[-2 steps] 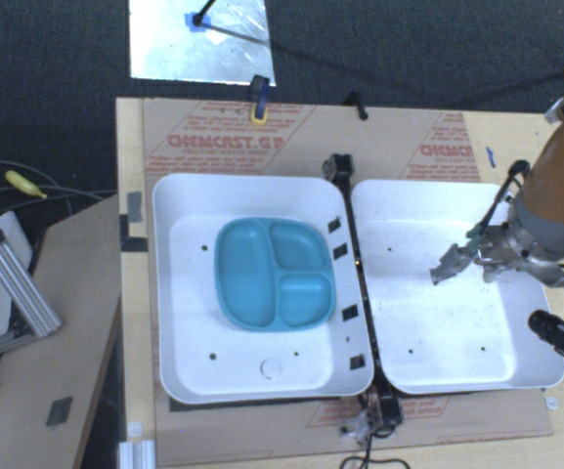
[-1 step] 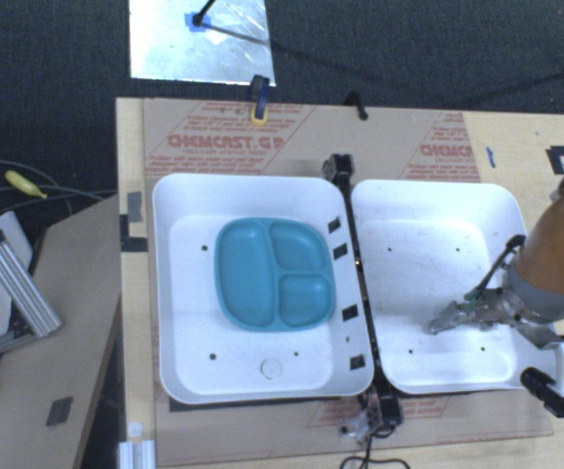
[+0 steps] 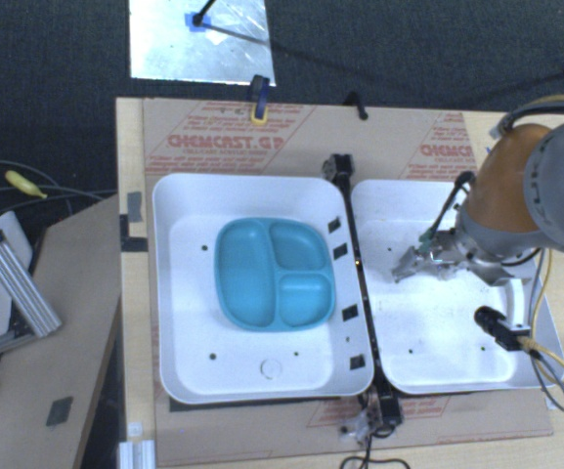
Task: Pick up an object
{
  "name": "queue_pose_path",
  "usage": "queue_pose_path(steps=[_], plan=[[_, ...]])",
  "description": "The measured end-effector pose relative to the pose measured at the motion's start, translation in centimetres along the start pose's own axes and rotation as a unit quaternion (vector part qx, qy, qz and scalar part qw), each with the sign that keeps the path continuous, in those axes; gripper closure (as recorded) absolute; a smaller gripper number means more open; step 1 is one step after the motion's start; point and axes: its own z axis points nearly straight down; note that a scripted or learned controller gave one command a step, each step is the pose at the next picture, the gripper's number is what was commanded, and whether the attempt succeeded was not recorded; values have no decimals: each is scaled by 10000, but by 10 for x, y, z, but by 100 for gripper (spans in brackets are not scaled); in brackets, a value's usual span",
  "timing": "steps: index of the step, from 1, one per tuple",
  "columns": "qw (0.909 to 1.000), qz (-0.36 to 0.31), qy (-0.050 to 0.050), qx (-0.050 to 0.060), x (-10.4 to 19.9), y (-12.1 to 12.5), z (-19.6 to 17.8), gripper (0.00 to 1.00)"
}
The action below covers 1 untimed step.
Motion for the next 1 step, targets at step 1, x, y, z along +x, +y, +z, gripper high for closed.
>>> queue_pose_path(steps=[1], plan=[[10000,66,-9,47,-40,-32,1,0]])
